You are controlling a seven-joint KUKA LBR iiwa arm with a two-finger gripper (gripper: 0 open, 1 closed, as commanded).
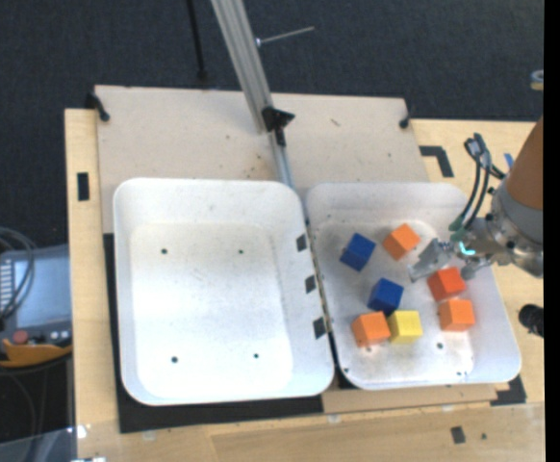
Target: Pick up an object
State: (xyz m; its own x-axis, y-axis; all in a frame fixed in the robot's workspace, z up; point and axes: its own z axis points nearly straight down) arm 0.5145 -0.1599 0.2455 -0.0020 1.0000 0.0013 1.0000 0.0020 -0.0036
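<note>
The right bin (pixel 482 354) holds several small cubes. A blue cube (pixel 357 251) and an orange cube (pixel 402 241) lie toward its far side. A second blue cube (pixel 386 295) sits mid-bin, with an orange cube (pixel 369 328) and a yellow cube (pixel 406 325) touching side by side in front of it. A red-orange cube (pixel 446 283) and another orange cube (pixel 456 314) lie at the right. My gripper (pixel 432 260) hangs over the bin between the far orange cube and the red-orange cube, just up-left of the latter. No cube is visibly in its grasp.
The left bin (pixel 126 258) stands beside the right one, sharing a raised middle rim. A slanted aluminium pole (pixel 246 56) rises behind the bins. A pendant and cables (pixel 20 301) lie off the bench's left edge.
</note>
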